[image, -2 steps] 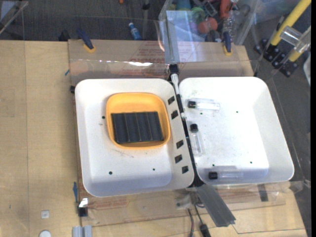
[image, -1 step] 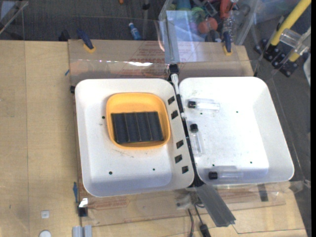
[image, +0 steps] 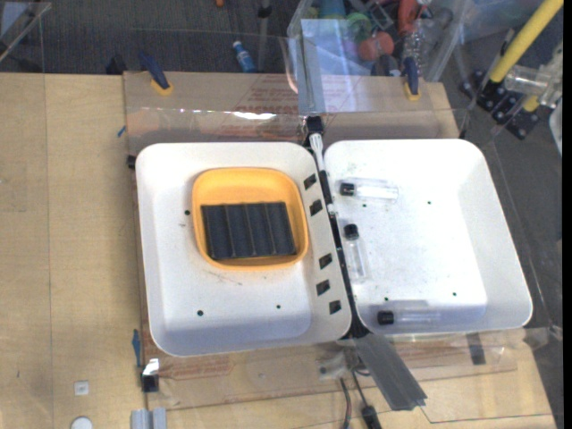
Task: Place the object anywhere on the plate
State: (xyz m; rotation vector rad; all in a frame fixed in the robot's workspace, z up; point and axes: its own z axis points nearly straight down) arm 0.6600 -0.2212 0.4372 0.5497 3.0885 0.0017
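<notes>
Tabletop: wooden tabletop (image: 63,239), two shallow white bins.
Plate: orange square plastic plate (image: 250,182), left-centre.
Object: dark ribbed slab (image: 248,231) on it; looks stiff, light; grip across edges.
Claw: cannot tell.

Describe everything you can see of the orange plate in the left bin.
The plate is a shallow, rounded-square dish, orange-yellow, of what looks like smooth plastic, with a raised rim. It lies flat and upright on the floor of the left bin, in the bin's upper middle, apart from the walls. On it rests a dark grey ridged block, rectangular with parallel grooves, covering most of the plate's bottom and reaching its lower rim. Nothing else touches it.
</notes>
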